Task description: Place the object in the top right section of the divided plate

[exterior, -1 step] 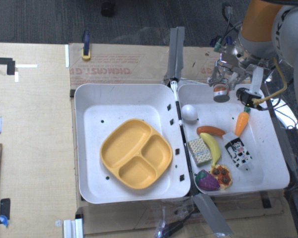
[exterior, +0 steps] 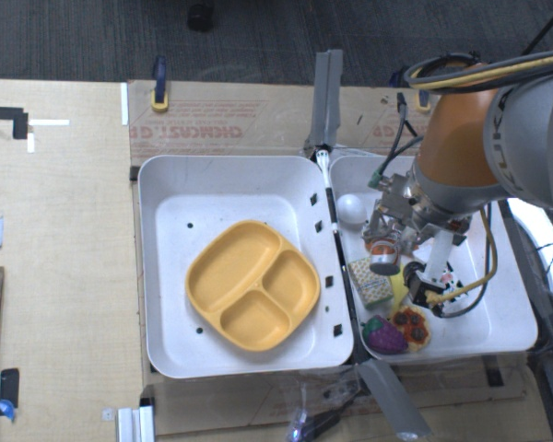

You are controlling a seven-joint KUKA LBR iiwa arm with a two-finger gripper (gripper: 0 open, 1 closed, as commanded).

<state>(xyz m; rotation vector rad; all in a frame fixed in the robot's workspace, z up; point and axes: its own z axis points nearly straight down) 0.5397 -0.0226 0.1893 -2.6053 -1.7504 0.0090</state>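
A yellow divided plate [exterior: 252,285] with three sections lies in the left bin [exterior: 166,247]. My gripper [exterior: 387,239] hangs low in the left part of the right bin [exterior: 507,330], under the grey arm with the orange band. A small can-like thing with a red-orange band [exterior: 382,256] sits right at the gripper's tip; whether it is gripped I cannot tell. Just below it lies a small patterned box [exterior: 370,282].
The right bin also holds a white ball [exterior: 350,208] at the upper left, a purple grape bunch [exterior: 385,337], a round orange toy [exterior: 412,326] and a yellow piece [exterior: 398,288]. A black cable loops off the wrist. A raised divider [exterior: 330,219] separates the bins.
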